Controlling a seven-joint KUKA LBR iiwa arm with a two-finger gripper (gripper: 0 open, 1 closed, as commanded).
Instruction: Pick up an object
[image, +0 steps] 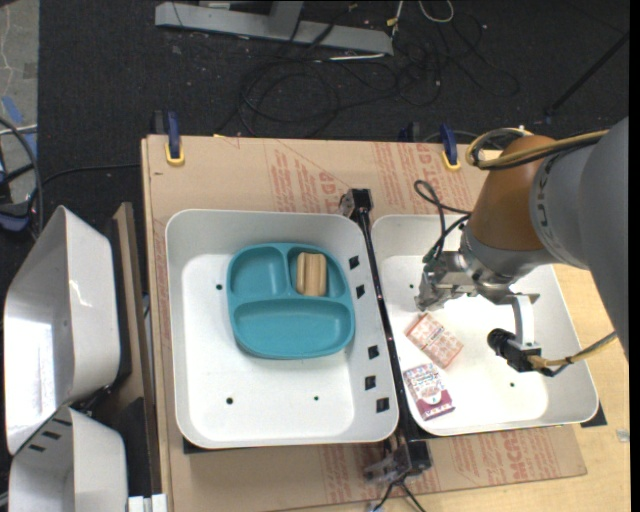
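Hand (432, 292) hangs low in the right bin (570, 395), just beside the pink packet (435, 339), apparently lined up for a grasp; finger spread cannot be told. Second packet (428, 388) lies nearer the bin's front edge. Teal tray (270, 320) occupies the left bin (195, 330).

Teal divided plate (290, 312), tan block (312, 273), pink patterned packet (435, 338), white bins (200, 330)
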